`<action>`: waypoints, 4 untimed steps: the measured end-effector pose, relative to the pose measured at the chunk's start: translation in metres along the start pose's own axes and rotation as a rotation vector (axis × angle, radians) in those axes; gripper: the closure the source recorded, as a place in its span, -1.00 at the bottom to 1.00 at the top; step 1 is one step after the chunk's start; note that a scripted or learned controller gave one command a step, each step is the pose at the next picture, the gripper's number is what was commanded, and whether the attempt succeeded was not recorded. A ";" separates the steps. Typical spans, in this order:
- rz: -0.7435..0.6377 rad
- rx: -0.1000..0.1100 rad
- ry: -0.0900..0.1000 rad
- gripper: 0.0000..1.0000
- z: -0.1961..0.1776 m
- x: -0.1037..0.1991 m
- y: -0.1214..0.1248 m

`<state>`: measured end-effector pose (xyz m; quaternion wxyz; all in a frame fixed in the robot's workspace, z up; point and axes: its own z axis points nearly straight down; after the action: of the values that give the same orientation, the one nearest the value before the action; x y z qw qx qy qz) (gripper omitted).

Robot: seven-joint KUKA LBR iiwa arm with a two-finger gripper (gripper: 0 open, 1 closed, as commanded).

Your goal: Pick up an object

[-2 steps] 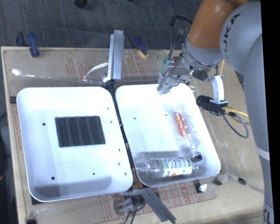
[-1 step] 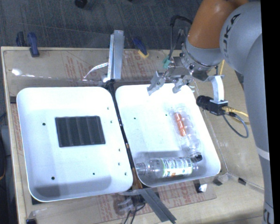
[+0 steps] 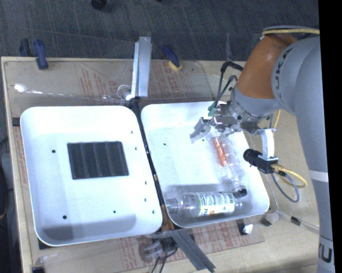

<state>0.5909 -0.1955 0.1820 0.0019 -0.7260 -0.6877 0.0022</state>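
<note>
Bottle [image 3: 205, 203] lying well below gripper [image 3: 212, 126]

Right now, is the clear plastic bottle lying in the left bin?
No. The clear plastic bottle lies on its side along the near edge of the right bin.

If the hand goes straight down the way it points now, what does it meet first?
Probably the clear bottle with the orange label, lying just under the hand in the right bin. Depth is unclear from this view.

chunky grey arm [image 3: 307, 96] with a fat orange band [image 3: 259, 64] above the wrist. thin black cables loop near the metal claw [image 3: 216, 121], yellow wire lower down.
</note>
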 end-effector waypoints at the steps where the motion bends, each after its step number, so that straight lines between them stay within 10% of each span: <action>1: -0.143 -0.006 -0.001 -1.00 -0.073 -0.007 -0.013; 4: -0.463 -0.009 -0.004 -1.00 -0.043 -0.012 0.017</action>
<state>0.6079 -0.2083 0.2253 -0.0024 -0.5490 -0.8358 0.0000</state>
